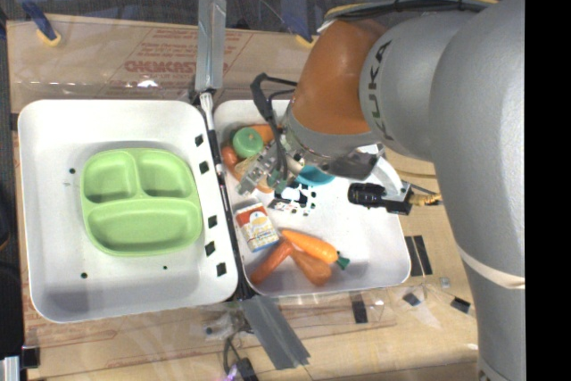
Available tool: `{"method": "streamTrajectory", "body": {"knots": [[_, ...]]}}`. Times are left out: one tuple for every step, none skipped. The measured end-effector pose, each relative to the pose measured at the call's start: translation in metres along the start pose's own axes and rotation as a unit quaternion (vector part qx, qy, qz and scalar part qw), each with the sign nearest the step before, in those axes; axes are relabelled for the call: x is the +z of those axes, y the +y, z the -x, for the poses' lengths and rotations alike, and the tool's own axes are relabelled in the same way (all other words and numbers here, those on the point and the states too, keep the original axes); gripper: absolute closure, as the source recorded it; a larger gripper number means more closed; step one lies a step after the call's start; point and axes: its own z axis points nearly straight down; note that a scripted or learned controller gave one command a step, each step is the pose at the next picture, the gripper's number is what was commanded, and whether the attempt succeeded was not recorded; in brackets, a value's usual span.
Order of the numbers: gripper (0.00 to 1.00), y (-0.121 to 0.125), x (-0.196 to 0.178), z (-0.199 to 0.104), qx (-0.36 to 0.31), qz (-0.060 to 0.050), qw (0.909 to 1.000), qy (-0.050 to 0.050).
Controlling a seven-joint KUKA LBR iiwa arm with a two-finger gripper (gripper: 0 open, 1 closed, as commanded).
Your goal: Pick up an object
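Over the right bin, seen from the fixed overhead camera, the tool is hanging low near the bin's left wall, just beside a green-and-orange toy; whether it is released or clenched I cannot tell. Nothing is visibly lifting, so the reach-and-grasp step is probably underway. Candidate objects are lying close: a small carton and a carrot nearer the front. Next, it needs settling squarely onto one item and rising. A green tray is sitting in the left bin.
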Motion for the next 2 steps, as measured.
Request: {"method": "streamTrajectory", "body": {"knots": [[1.0, -0.034, 0.002, -0.056, -0.045, -0.003, 0.999, 0.002], [1.0, 0.04, 0.003, -0.122, 0.035, -0.002, 0.9994, 0.002]]}}
